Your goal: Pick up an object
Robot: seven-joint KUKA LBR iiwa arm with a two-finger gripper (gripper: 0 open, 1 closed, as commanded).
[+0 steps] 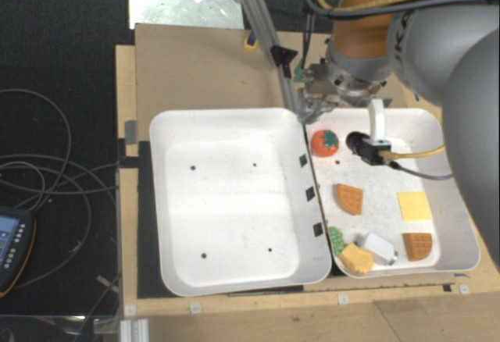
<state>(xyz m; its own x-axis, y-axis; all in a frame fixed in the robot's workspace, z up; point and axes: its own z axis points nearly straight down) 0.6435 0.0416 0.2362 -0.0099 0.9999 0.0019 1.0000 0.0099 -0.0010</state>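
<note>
My gripper (324, 102) hung at twelve o'clock of the tomato (325, 142), I could not tell its state, and nothing was lifted yet.

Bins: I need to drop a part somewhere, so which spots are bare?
The left bin is bare across its floor. The right bin is crowded: tomato, waffle pieces, cheese slice, with the gripper above its far-left corner.
</note>
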